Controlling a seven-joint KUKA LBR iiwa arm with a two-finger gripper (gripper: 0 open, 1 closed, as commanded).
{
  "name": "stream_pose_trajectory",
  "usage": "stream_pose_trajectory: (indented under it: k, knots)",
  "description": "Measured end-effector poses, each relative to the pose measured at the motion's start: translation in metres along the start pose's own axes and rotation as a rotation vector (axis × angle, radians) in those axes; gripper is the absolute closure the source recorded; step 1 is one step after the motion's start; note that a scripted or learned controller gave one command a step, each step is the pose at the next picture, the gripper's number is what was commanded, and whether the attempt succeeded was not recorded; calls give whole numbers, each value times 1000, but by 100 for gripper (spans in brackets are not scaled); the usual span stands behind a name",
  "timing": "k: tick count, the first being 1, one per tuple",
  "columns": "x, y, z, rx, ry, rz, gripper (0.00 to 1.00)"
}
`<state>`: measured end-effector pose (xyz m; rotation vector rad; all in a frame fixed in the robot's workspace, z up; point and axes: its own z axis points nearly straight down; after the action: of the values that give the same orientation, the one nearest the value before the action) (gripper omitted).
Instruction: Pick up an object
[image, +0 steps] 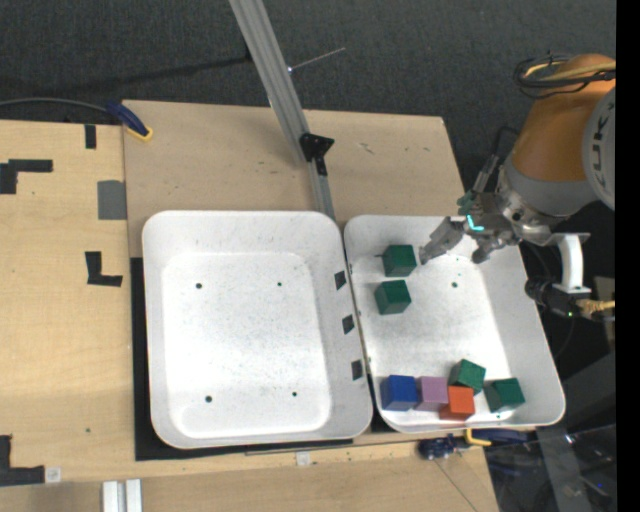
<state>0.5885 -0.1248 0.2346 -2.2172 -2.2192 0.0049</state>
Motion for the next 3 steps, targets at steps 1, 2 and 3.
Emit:
stream_pose_trajectory:
  k: [1, 2, 3]
  knots:
    - [0, 1, -2, -4, -1, -1, 0]
    - [-7, 6, 48, 0, -2, 0, 0]
    - [0, 3, 109, -2, -1, 0, 0]
